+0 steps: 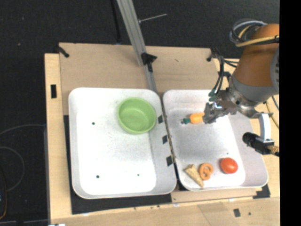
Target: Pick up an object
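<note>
Pale wooden bench [103, 65], round green bowl [137, 116], end effector [210, 115] touching orange carrot [194, 119], grip unclear

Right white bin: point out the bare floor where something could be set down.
In the right white bin, bare floor lies in the middle, below the small orange-and-green object by the gripper. The near edge is crowded: tan wedge, orange ring-shaped piece, red round tomato-like object.

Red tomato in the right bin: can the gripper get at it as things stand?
Probably yes. The tomato lies in the open near the right bin's front edge, apart from the orange ring beside it, with nothing over it. The gripper is farther back.
</note>
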Controlling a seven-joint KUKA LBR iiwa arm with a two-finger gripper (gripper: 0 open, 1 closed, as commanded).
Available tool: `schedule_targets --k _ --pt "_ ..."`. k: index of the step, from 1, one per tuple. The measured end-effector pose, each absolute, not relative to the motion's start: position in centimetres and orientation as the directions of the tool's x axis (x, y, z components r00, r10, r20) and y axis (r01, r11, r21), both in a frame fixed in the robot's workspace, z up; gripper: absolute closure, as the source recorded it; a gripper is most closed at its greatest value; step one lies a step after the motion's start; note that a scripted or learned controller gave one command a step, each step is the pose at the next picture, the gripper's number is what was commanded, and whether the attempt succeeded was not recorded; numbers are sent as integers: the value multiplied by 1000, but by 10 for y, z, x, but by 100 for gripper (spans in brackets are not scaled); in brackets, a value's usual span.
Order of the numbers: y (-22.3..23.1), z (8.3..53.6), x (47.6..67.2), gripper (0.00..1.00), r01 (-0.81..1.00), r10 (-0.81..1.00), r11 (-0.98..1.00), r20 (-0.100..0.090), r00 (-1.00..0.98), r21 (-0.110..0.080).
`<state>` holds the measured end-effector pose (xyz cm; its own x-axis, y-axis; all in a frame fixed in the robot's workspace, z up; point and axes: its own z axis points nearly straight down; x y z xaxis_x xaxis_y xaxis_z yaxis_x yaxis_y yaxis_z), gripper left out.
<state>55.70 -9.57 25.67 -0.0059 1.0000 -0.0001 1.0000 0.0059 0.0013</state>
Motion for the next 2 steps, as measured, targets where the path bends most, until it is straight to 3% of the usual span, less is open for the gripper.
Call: schedule_targets --k 2 --pt "7 242 560 100 1000 1000 8 1 -8 1"
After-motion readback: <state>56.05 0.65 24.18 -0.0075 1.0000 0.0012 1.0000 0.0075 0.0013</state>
